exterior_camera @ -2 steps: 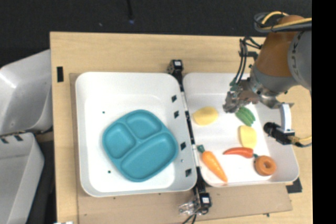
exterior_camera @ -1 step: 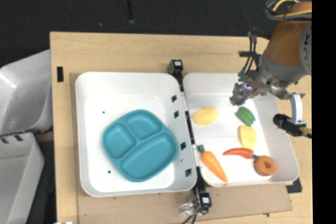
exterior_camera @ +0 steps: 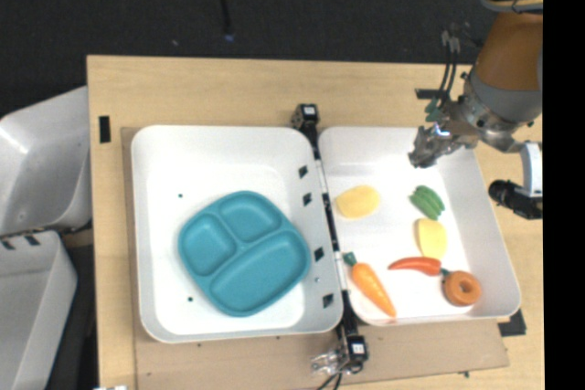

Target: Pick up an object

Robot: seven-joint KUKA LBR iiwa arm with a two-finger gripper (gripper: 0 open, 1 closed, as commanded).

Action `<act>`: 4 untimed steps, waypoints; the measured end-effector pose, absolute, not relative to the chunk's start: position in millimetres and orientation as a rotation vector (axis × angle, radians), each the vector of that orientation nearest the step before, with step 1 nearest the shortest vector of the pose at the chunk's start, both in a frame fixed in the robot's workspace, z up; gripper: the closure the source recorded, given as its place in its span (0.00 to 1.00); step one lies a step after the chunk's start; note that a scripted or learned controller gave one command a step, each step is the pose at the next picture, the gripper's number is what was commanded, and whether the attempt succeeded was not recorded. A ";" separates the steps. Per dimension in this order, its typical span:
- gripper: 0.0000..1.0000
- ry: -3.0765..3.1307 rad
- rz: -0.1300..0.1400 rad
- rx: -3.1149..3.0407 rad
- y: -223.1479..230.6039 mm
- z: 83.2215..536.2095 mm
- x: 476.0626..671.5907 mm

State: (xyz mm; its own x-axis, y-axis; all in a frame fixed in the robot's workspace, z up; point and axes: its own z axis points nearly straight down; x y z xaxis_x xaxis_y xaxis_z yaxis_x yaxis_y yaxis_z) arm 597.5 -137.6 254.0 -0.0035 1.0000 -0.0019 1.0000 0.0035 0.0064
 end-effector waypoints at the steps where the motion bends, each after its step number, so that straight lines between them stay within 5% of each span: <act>1: 1.00 2.227 0.002 2.215 -91.5 261.1 586.0; 4: 1.00 2.229 0.000 2.215 57.3 236.5 533.6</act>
